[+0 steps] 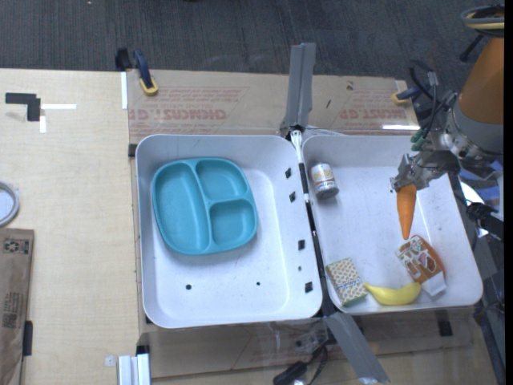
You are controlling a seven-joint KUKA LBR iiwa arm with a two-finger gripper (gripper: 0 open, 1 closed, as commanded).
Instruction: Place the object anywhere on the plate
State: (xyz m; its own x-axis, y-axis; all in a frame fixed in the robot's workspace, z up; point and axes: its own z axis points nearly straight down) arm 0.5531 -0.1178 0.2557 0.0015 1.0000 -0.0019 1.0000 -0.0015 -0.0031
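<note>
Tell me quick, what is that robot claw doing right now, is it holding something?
Gripper: shut on the orange tapered carrot, gripping its top end so it hangs point down over the right white bin.

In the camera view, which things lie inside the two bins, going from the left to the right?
blue plate → small can → patterned box → banana → carrot, hanging at the gripper

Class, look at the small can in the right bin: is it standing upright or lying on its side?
On its side. The can shows its long labelled body stretched across the floor of the right bin, with one round end facing the bin's far wall.
</note>
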